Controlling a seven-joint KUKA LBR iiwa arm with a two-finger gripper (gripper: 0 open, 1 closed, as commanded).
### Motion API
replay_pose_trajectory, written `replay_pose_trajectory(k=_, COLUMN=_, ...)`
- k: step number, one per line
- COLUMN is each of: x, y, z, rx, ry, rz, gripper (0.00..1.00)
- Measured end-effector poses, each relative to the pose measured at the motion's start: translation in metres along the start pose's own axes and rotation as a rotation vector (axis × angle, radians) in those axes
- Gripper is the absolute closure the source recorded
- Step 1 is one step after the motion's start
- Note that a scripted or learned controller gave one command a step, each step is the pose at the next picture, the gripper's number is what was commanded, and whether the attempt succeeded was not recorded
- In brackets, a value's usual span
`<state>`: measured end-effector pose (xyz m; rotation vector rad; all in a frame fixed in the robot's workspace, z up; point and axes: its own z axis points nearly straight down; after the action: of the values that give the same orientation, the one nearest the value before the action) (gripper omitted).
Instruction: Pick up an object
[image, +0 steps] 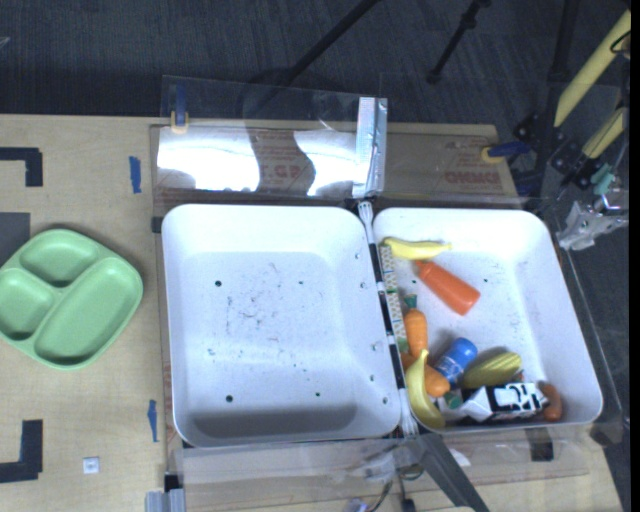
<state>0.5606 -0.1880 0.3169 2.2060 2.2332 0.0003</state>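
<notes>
Gripper: we see a metallic part (592, 215) at the right edge, just outside the right bin's far corner; we cannot tell whether this is the gripper or what state it is in.
Right bin (520, 235): we find all the loose objects here, crowded along its left wall and near corner.
Small banana (415, 247): we see it lying near the far left of the right bin, just above the orange bottle.
Orange bottle (449, 287): we see it lying at a slant, apart from the lower cluster.
Carrot (415, 328): we see it against the divider, between the bottle and the large banana.
Large banana (420, 392): we see it curving along the near left corner, touching the blue ball's neighbours.
Blue ball (459, 354): we see it beside a yellow-olive piece (492, 366).
Black-and-white item (510, 399): we see it at the near wall.
Left bin (265, 300): we see scuffed white floor.
Green divided plate (66, 297): we see it on the bench, left of both bins.
</notes>
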Motion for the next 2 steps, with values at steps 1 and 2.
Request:
replay_pose_trajectory(k=1, x=0.000, y=0.000, z=0.000, rx=0.000, ry=0.000, rz=0.000, gripper=0.00)
replay_pose_trajectory(k=2, x=0.061, y=-0.054, z=0.002, rx=0.002, ry=0.002, rz=-0.157, gripper=0.00)
